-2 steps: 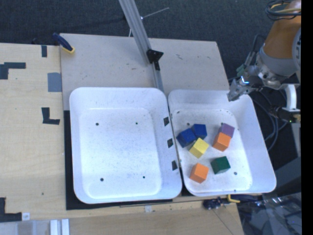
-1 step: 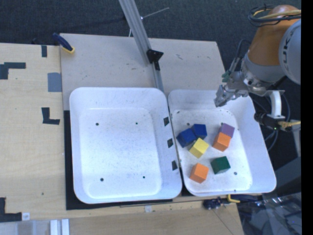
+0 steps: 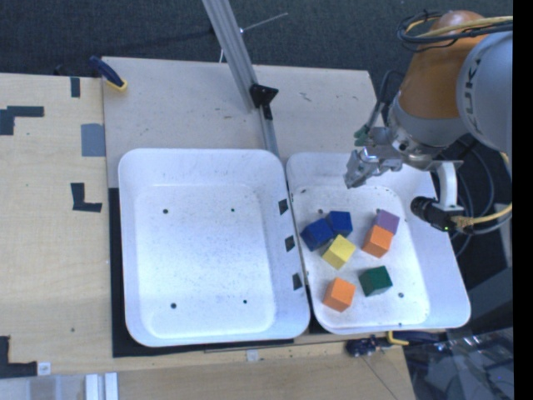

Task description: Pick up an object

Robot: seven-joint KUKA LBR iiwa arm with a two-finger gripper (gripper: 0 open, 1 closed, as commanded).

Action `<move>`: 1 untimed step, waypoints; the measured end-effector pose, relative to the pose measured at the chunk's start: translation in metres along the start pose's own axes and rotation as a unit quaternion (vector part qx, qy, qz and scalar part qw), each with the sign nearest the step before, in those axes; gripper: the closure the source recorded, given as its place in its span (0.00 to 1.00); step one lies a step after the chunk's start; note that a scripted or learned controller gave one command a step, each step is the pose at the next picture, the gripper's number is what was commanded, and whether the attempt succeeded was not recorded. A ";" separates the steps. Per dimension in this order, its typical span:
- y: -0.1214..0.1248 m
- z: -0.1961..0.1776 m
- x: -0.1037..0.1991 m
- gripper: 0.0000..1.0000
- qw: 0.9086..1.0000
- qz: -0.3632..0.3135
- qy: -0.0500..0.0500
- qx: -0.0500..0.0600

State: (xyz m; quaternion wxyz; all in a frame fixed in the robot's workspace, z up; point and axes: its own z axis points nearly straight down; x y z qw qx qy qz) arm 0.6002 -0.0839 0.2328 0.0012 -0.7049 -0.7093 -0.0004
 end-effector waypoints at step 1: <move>-0.020 0.011 0.048 1.00 1.000 0.000 0.000 0.001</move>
